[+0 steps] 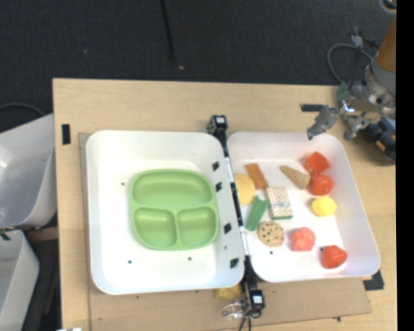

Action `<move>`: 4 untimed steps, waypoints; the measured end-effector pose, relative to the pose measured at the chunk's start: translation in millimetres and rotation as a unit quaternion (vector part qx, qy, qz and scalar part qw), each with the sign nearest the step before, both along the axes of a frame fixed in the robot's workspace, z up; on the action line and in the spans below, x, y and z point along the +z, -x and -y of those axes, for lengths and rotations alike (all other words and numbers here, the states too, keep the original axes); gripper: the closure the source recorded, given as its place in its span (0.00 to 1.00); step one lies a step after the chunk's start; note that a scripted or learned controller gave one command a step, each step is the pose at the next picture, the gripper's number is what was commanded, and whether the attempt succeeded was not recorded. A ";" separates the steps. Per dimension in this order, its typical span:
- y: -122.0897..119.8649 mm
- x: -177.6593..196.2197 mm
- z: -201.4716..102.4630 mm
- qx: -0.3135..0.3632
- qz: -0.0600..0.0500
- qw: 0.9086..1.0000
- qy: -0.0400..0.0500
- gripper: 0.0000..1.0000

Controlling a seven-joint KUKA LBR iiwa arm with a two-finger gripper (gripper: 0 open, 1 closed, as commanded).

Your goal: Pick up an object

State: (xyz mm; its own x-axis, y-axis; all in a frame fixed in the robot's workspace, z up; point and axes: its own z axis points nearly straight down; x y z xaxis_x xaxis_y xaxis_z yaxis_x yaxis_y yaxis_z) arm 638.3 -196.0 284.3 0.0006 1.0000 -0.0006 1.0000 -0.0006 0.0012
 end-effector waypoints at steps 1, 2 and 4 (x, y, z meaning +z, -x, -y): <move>13.4 23.0 3.9 0.003 -0.001 1.000 0.000 0.00; 26.9 34.4 -0.3 0.002 0.000 1.000 0.001 0.00; 64.3 77.6 -16.8 0.000 -0.001 1.000 0.001 0.00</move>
State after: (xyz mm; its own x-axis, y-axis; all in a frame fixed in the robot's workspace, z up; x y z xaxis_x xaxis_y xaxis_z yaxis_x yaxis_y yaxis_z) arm 574.0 -179.1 361.9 0.0014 1.0000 -0.0022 1.0000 -0.0014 0.0001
